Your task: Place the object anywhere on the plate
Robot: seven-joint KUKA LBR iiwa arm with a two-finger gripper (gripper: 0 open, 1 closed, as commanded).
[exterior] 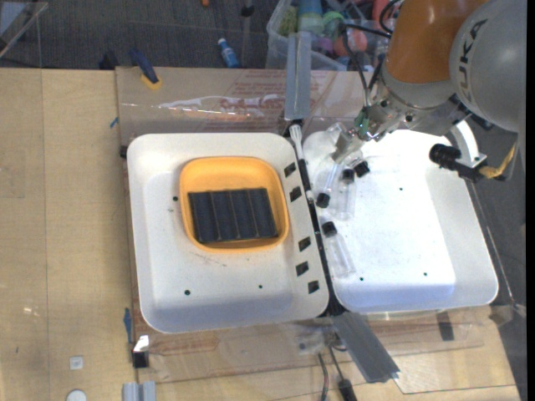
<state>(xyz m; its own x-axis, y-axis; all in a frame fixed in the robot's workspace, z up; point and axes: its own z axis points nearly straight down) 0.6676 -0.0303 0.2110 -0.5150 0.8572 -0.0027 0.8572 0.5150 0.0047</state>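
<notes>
A black ribbed rectangular object (232,215) lies flat on the orange plate (194,178), which sits in the left white bin (159,282). The object covers most of the plate's floor. My gripper (349,152) hangs under the orange-banded wrist over the far left corner of the right bin (418,249), well to the right of the plate. Nothing from the plate shows at the gripper.
A ridge with black tabs (303,242) divides the two bins. A clear tub of colourful toys (334,7) stands behind them, beside a grey upright bar (297,73). The arm's grey body (493,48) looms over the back right corner.
</notes>
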